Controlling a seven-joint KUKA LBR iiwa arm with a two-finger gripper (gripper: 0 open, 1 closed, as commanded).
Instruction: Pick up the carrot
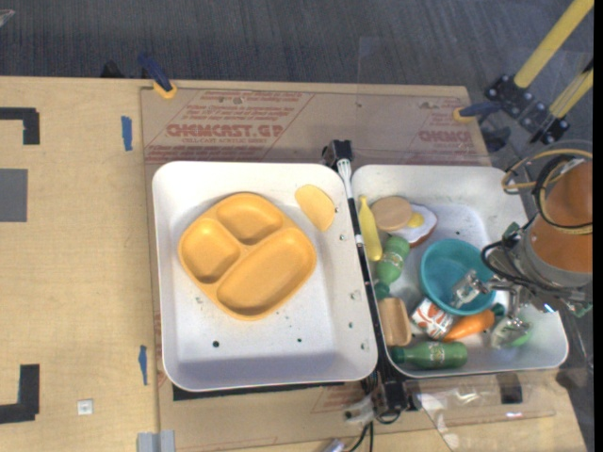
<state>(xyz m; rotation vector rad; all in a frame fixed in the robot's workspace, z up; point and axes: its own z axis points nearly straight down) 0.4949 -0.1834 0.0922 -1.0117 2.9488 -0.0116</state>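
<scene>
A dark grey carpeted floor ran along the top of the camera view, and below it a pale wooden bench (pixel 66 252) carried black tape corners and a brown cardboard sheet (pixel 283 121) printed in red, clipped at its corners, likely laid there to protect the top under the bins.

On the left, the left bin (pixel 179 347) held an orange divided plate (pixel 247 252) lying flat near the middle, with a small yellow piece (pixel 316 205) just beside it toward the upper right corner. Nothing there seemed tied to the task.

The right bin (pixel 471 191) was crowded, its contents apparently dumped together as clutter to pick from: a yellow banana (pixel 368 229) along the left wall, a tan round piece (pixel 392 213), green items below it, a teal bowl (pixel 454 271), a red and white can (pixel 431 318), a dark green cucumber (pixel 431 353) along the near wall. The carrot (pixel 469 326) lay near the front, wedged between the can and the bowl above, touching or nearly touching both, which I judged would crowd a grasp.

Further right, the gripper (pixel 495 304) hung low over that corner, the arm's orange band (pixel 568 196) above it. One metal part sat in the bowl and another beside the carrot's right end; whether the claw was spread or closed I could not tell, and nothing was visibly held.
</scene>
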